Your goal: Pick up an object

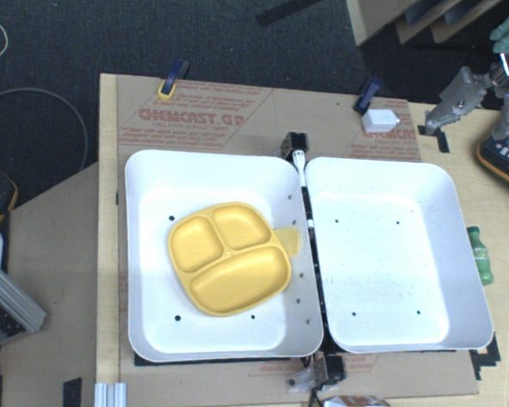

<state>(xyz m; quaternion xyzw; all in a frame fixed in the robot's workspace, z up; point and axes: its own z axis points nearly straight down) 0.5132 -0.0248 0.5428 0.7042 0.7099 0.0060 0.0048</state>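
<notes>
Where bins meet, clamp (297,146), yellow plate (230,257) beside

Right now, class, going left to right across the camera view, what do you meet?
Left white bin → yellow divided plate → black clamp between the bins → right white bin → green clip.

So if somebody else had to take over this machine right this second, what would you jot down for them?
Gripper: at the far right corner, outside both bins; whether its fingers are open or shut is unclear, and nothing shows between them.
Yellow divided plate: lies flat in the left bin, three compartments up, with a small yellow piece at its right edge.
Right bin: white floor.
Done: nothing picked up yet.
Left: reach over, grasp the plate, lift it.
</notes>
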